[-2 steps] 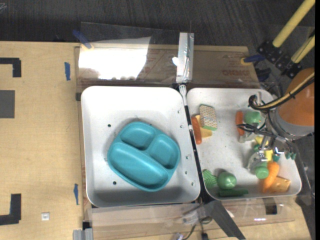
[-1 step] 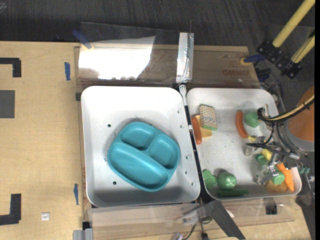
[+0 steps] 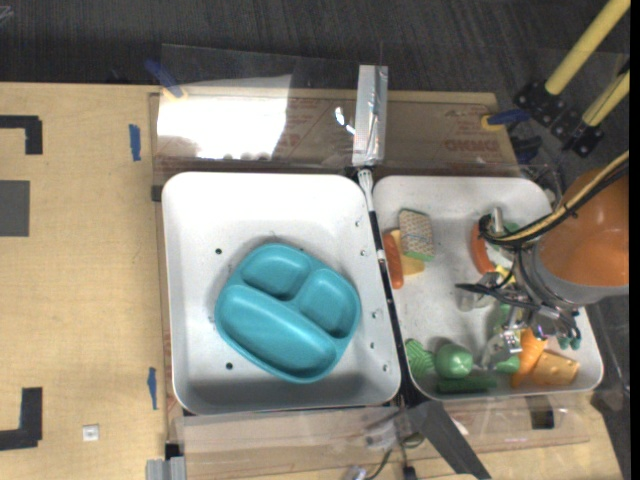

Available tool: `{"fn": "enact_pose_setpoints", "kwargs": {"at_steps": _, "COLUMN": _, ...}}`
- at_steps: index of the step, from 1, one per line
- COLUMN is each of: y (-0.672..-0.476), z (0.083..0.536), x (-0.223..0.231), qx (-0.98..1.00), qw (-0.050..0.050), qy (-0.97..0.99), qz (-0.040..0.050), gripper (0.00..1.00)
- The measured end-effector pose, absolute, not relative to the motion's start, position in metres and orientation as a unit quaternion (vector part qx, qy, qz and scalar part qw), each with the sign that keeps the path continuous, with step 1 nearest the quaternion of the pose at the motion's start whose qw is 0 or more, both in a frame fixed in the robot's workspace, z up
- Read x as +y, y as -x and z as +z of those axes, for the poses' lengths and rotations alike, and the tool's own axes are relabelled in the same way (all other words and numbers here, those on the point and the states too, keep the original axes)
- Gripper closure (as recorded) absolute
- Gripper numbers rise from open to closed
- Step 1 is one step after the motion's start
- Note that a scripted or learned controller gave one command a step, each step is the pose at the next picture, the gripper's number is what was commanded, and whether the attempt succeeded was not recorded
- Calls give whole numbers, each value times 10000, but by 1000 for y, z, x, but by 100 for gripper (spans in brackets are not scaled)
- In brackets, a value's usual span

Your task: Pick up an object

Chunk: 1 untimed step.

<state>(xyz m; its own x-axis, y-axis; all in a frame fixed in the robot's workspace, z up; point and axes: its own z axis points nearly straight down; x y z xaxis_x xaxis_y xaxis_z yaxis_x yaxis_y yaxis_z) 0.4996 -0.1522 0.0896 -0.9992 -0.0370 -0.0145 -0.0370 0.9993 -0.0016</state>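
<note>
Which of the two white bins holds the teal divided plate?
The left bin holds the teal divided plate. The right bin instead has small toy items, with the gripper over them.

A teal divided plate (image 3: 288, 310) lies in the left bin (image 3: 190, 208); the tool (image 3: 508, 340) hangs low over green and orange toys (image 3: 460, 363) in the right bin (image 3: 450, 193).
</note>
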Motion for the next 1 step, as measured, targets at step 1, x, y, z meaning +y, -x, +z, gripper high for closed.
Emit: {"fn": "enact_pose_setpoints", "kwargs": {"at_steps": 1, "y": -564, "z": 90, "x": -109, "qx": 9975, "qw": 80, "qy": -701, "qz": 2, "gripper": 0}}
